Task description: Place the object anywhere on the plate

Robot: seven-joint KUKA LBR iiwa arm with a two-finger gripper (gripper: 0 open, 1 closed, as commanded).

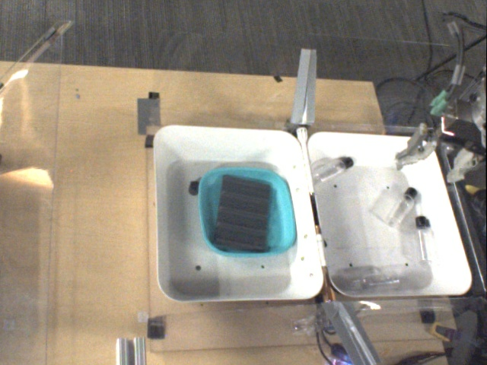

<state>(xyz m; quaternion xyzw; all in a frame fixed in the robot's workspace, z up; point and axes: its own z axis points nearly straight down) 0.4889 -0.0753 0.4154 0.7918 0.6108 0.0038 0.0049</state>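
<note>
Clear vials (401, 204) are scattered in the right bin (456, 280), near to middle. The dark ridged block (243, 211) is seen lying flat on the teal plate (283, 230) in the left bin (171, 272), long axis running near-to-far, so placement is judged already done. The hand (416, 147) is at the right bin's far right corner, the block well to its left across the divider; grip state cannot be told.

Two shallow white bins, the left bin (169, 226) and the right bin (449, 272), are set side by side on a wooden bench (84, 204).
</note>
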